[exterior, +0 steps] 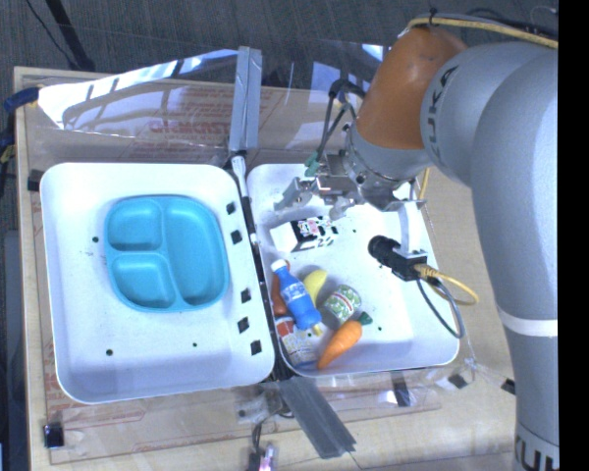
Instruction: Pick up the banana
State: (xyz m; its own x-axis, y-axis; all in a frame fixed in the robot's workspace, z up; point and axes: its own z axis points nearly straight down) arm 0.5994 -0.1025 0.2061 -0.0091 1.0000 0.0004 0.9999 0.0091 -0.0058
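The banana (316, 283) shows as a short yellow piece in the right bin (427, 337), partly tucked behind a blue bottle (296, 298). My gripper (309, 204) hangs over the far left part of that bin, above a small black-and-white object (312, 229). It is well apart from the banana, which lies nearer the front. Nothing can be seen held in it.
Beside the banana lie a green can (342, 303), a carrot (340, 341) and a red item (278, 302) against the bin's left wall. The left bin (69, 361) holds a blue divided plate (165, 251). The grey arm crosses the right side.
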